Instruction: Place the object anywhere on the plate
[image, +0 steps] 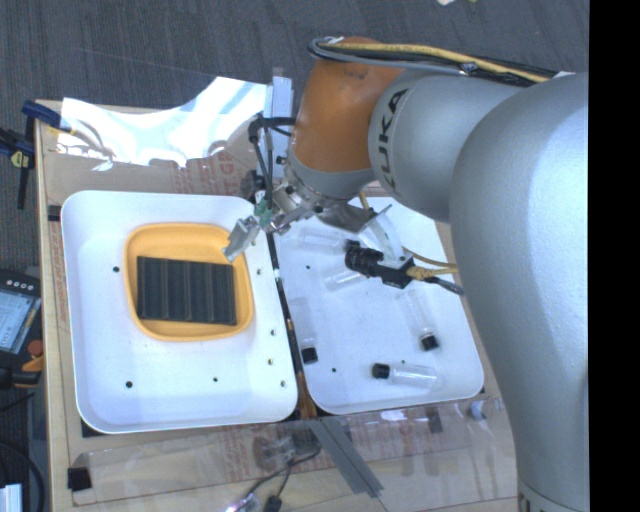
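Note:
A yellow plate (133, 290) lies in the left bin (95, 370), and a dark ribbed slab (190, 290) covers its middle. Several clear tubes with black caps lie in the right bin (350, 390): one tube (405, 374) near the front, another tube (424, 328) to the right, and a third tube (340, 280) in the middle. My gripper (248, 232) hangs low over the divider between the bins, at the plate's far right corner. A grey part of it overlaps the plate's rim. I see nothing clearly held in it.
A small black cap (308, 354) lies by the right bin's left wall. Crumpled white plastic (200, 115) sits behind the left bin. My arm's bulk covers the right bin's far right side.

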